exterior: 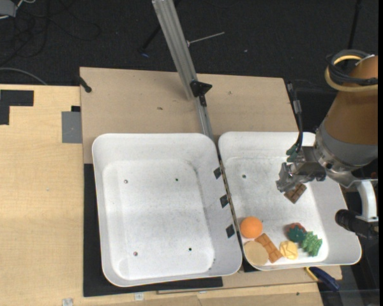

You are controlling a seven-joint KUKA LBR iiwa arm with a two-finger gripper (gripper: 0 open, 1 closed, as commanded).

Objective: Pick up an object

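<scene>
My gripper point(292, 185) hangs over the right bin point(255, 146), near its right side. A small brown block point(297, 193) sticks out from between its fingers, and the gripper is shut on it. At the bin's front lie an orange ball point(251, 227), a brown stick point(269, 247), a beige disc point(256, 254), a yellow piece point(288, 250), a green leafy toy point(312, 242) and a teal and red toy point(296, 232).
The left bin point(102, 171) stands beside the right one, with black clips point(223, 200) along the shared rim. A slanted aluminium post point(179, 46) rises behind the bins. The arm's body point(351, 120) looms over the right bin's right edge.
</scene>
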